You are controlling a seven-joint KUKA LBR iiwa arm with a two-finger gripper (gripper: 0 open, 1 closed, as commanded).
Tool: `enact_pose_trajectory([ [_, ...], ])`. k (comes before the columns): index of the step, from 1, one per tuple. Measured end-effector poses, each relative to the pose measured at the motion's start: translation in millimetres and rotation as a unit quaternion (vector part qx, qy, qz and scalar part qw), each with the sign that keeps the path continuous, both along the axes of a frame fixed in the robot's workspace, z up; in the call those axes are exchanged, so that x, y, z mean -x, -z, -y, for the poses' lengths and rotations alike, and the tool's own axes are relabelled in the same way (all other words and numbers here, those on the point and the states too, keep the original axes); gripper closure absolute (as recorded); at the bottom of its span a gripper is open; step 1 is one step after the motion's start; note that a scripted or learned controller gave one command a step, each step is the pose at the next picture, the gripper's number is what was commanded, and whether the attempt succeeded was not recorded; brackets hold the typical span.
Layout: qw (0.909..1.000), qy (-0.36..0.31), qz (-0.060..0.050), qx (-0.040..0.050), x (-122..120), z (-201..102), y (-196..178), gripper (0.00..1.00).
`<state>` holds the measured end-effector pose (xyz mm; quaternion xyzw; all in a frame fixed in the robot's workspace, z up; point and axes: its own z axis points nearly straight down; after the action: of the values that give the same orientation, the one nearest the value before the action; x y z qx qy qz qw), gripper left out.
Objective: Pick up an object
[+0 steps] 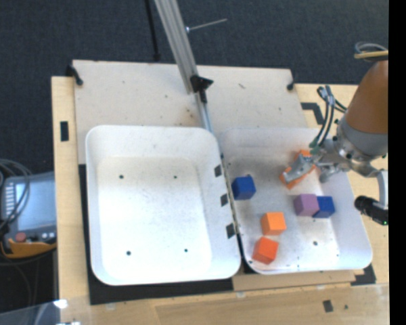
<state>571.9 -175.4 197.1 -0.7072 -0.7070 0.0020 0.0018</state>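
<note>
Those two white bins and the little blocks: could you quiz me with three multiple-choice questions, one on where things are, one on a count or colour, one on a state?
1. Which bin holds the blocks?
A. the left one
B. the right bin
C. both

2. How many blue blocks lie there?
A. two
B. none
C. four

3. How do the purple block and the blue block beside it sit?
A. stacked one on the other
B. in different bins
C. side by side, touching

Answers:
1. B: every block lies in the bin under the gripper, on the arm's side.
2. A: one blue block sits near the divider, the other by the purple block; two orange blocks lie nearer the front.
3. C: they rest on the bin floor with no gap between them.
</note>
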Motion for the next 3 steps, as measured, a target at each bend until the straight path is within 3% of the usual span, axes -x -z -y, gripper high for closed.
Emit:
enact_pose_trajectory([
  [2,1.0,0.0,0.003,0.001,6,5,96,0.0],
  [3,1.0,0.004,0.006,0.0006,5,6,82,1.0],
])
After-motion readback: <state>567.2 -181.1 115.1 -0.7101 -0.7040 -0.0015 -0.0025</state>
